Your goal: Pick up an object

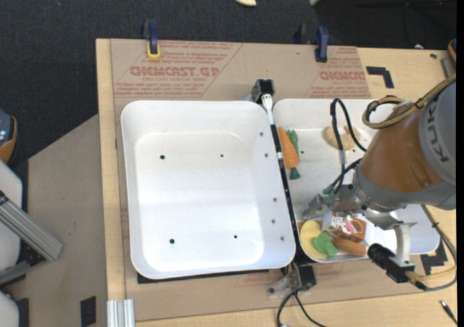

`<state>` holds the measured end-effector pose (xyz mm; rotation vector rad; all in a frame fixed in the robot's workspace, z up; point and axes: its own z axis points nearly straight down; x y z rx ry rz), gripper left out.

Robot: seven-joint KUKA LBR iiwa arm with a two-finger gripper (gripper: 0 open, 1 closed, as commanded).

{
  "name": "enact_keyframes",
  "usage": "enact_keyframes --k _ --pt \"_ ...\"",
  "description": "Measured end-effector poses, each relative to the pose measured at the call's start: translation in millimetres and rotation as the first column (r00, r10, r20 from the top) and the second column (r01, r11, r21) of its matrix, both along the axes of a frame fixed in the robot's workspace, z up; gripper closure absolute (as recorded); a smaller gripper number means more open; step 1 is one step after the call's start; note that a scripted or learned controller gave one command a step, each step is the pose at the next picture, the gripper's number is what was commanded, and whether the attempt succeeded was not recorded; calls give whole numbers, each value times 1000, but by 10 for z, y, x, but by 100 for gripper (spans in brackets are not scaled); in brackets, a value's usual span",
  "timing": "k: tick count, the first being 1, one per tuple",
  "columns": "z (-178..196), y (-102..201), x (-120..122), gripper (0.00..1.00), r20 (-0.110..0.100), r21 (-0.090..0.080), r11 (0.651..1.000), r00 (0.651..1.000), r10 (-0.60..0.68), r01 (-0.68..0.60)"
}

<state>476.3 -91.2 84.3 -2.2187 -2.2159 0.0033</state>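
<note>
Gripper [335, 211] low in right bin [308, 112], over the toy-food pile [335, 238] at the bin's 6 o'clock corner. Finger state: can't tell, wrist blocks it. Pile sits just at gripper's 6 o'clock. Carrot [288, 148] lies at its 11 o'clock, long axis 12–6.

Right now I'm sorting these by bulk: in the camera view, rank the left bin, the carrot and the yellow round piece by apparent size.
1. left bin, by far the largest.
2. carrot, long and thin.
3. yellow round piece, partly covered by other toys, so its rank against the carrot is unsure.
</note>
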Motion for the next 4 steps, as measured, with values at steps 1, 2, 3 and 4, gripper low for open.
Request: enact_keyframes --k 1,2,3,4 --pt "109 -9 37 100 9 -3 1000 1000 -1 1" --pt "1063 622 529 100 19 -2 1000 1000 10 -10" --pt "1745 1344 923 100 17 0 1000 1000 11 -11" --pt "2696 2415 947 100 19 4 1000 1000 14 -14"
